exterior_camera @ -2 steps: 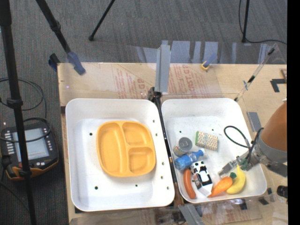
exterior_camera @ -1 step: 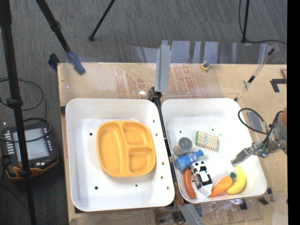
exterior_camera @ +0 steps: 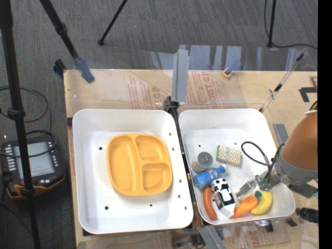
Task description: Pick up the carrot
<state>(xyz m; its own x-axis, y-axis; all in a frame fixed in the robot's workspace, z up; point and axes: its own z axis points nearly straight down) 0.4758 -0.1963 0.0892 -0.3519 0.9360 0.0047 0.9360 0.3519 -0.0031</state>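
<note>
The carrot (exterior_camera: pixel 245 206) is orange with a green top and lies near the front right corner of the right bin (exterior_camera: pixel 223 119). It rests between a black-and-white toy (exterior_camera: pixel 223 192) on its left and a yellow banana (exterior_camera: pixel 264 203) on its right. My gripper (exterior_camera: pixel 250 187) reaches in from the right and hangs low, just behind and above the carrot. Nothing is visibly held in it. The grey arm with its orange band (exterior_camera: pixel 307 148) fills the bin's right side.
A red sausage (exterior_camera: pixel 209 203), a blue bottle (exterior_camera: pixel 209 177), a grey can (exterior_camera: pixel 204 160) and a speckled sponge (exterior_camera: pixel 229 155) lie in the right bin. A black cable loop (exterior_camera: pixel 255 152) hangs beside the wrist. The left bin (exterior_camera: pixel 88 139) holds a yellow divided plate (exterior_camera: pixel 116 162).
</note>
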